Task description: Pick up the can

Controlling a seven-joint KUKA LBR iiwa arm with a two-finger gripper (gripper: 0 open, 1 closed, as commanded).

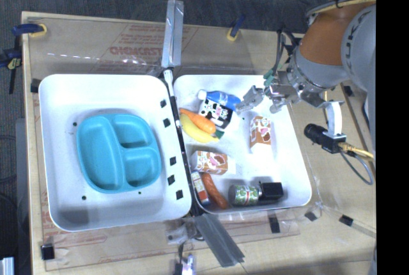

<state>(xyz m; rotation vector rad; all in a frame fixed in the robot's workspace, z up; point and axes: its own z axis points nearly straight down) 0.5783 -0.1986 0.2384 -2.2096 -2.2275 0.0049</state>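
You see the gripper over the right bin's far edge, fingers apart, holding nothing. The can lies on its side near the front wall, well apart from it. A blue tray sits in the left bin.

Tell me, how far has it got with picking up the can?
Nothing looks done yet. The can lies on its side near the front edge of the right bin, untouched, beside a black block. The gripper hangs over the back of that bin, near a small brown carton. Left: move over the can, drop, grasp, and lift.
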